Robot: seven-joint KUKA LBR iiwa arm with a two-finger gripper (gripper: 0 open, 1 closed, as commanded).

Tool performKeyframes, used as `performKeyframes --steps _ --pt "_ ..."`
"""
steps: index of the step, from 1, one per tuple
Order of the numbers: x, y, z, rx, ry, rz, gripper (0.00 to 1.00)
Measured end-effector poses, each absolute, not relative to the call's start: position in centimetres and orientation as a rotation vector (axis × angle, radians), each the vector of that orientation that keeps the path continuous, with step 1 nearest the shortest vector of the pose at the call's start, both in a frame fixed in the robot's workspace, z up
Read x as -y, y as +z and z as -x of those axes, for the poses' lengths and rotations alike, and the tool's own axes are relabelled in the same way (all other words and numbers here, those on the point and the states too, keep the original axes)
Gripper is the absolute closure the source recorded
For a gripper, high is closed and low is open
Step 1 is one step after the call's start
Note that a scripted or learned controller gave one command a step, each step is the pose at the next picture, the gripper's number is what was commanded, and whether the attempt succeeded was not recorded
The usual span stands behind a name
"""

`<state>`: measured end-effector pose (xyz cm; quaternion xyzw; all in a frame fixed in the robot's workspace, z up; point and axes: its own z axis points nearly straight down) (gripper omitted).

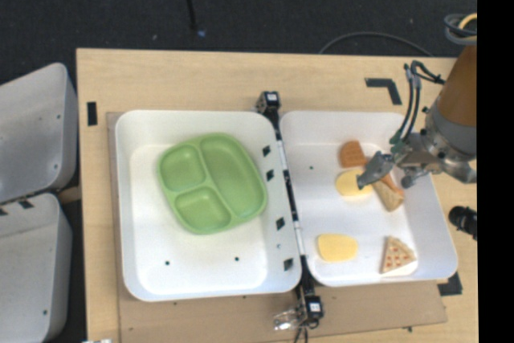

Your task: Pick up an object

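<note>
On the table (pixel 185 76) we see two bins: the left bin (pixel 136 253) holds a divided tray (pixel 212 182). In the right bin (pixel 321 149), a slice (pixel 397 255) lies at five o'clock, a flat piece (pixel 336 247) at seven, the tool (pixel 388 166) toward one.

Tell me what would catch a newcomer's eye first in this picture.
Probably the green divided plate, bright against the left white bin. Next the right bin, where the gripper hangs over a cluster of toy foods: a yellow piece, an orange-brown piece, and nearer the front a pizza slice.
</note>
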<state>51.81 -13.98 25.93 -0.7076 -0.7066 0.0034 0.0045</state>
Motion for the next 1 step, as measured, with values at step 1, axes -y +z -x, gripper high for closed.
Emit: performKeyframes --steps 1 --pt "13.96 26.54 -52.04 2.225 -0.001 2.221 0.00"
